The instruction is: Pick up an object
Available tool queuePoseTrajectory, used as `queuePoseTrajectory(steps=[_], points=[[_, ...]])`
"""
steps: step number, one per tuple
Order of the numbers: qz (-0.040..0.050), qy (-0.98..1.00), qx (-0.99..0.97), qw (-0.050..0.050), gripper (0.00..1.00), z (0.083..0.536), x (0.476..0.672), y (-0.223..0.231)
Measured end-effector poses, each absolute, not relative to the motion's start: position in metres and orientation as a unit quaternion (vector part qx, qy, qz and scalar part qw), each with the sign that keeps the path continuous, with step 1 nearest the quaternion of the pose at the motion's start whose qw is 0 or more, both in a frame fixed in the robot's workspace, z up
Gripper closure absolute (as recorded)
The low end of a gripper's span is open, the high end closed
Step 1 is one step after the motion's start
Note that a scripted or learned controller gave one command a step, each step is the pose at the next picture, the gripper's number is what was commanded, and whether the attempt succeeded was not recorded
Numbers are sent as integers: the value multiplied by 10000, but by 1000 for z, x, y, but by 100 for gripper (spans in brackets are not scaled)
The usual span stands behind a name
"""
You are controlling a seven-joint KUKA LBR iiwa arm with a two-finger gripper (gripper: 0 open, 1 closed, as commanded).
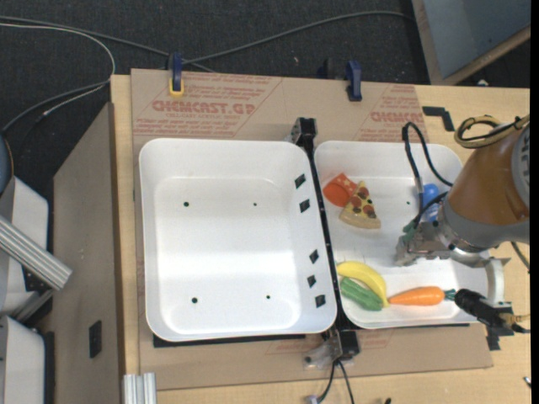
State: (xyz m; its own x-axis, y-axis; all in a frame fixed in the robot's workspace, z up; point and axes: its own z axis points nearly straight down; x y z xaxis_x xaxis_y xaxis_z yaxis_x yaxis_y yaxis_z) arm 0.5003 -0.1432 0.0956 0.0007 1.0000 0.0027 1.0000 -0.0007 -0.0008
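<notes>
Claw (410,248) low in right bin (389,160), grip state unclear, above carrot (416,296).

Arm w/ end effector (413,247) low, right.

Brown cardboard-topped bench (253,98), two shallow white bins side by side, left bin (223,236), right bin (383,162)
</notes>
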Motion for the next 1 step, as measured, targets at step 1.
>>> queuePoseTrajectory(steps=[1], points=[[-17,-7076,-7066,-24,100,155,495,-139]])
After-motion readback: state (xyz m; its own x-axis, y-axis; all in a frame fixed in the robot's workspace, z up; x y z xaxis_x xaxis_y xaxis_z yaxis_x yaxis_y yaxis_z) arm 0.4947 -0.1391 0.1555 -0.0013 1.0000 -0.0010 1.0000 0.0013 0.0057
